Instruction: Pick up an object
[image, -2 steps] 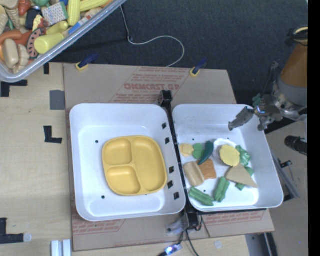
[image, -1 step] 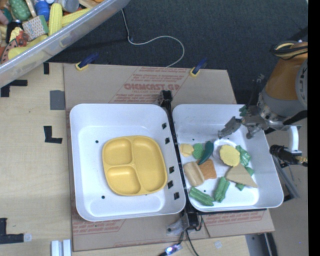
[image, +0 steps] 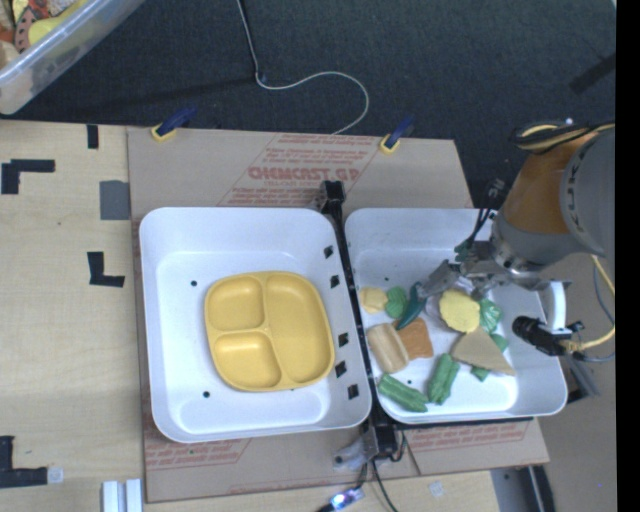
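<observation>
Green ridged plastic pod (image: 401, 392) below gripper (image: 437, 287) | yellow round toy lemon (image: 459, 311), our pick, just right of it | jaws narrowly apart, holding nothing | risk: crowding neighbours deflect our fingers.

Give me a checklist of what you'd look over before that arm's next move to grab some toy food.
1. Things to pick lie in the right bin: ok. The lemon, bread and green pod are there.
2. Gripper is over the right bin, near the food: ok.
3. Jaws open or shut: cannot tell.
4. Something already held: cannot tell; no item shows plainly between the jaws.
5. Food spaced for a clean grab: not ok, the pieces crowd together.
6. Yellow plate sits in the left bin, away from the arm: ok.
</observation>
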